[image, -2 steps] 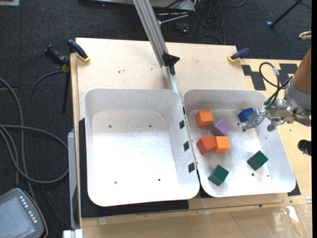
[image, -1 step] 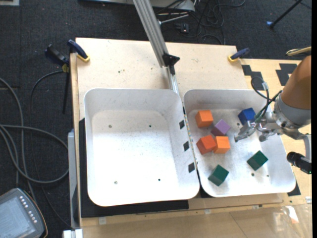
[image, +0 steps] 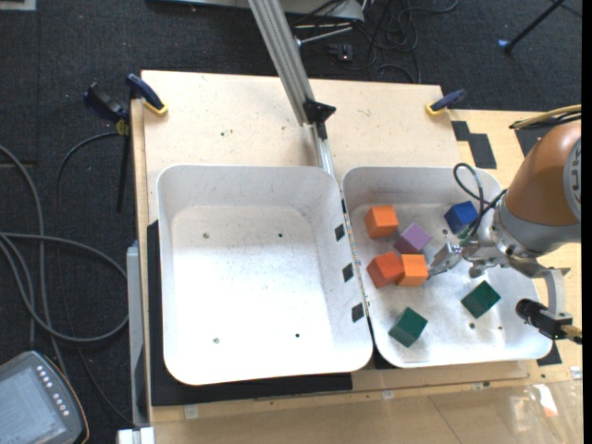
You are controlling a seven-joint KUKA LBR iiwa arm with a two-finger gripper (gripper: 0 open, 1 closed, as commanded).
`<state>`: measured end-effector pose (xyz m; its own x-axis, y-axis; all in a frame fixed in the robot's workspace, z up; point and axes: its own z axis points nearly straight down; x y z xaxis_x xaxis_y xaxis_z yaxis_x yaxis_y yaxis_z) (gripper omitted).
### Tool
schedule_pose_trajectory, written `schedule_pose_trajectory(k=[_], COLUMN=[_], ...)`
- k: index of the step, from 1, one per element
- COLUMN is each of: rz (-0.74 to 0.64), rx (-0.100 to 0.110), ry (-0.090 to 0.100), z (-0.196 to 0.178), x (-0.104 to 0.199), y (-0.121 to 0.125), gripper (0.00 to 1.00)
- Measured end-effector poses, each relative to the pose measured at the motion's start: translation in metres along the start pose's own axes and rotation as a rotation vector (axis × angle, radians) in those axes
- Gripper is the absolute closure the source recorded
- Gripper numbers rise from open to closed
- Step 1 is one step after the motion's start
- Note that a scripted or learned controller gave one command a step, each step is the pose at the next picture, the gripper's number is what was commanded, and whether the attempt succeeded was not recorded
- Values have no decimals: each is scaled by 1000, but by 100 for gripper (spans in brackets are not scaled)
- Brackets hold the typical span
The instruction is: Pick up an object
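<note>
Fingers: we can't tell their state; gripper (image: 448, 254) just beside orange cube (image: 413, 269), mid right bin (image: 435, 357); looks light, rigid — we'd pinch flat opposite faces.

Pale wooden bench top (image: 240, 118) on dark carpet floor (image: 65, 35); black cables (image: 37, 276) trailing at left

Light is bright and even, from above. The white bins (image: 250, 276) come close to glare; shadows under the blocks (image: 398, 266) are soft and short. Focus is fairly sharp, with slight softness and mild grain on the dark floor (image: 55, 155).
</note>
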<state>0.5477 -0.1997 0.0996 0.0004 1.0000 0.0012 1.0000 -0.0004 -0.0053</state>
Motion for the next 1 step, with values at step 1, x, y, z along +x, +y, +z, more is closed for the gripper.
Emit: schedule_pose_trajectory(k=[1], rz=[0], rx=[-7], ry=[-2], z=[-14], x=[-1], y=[2], gripper=[100])
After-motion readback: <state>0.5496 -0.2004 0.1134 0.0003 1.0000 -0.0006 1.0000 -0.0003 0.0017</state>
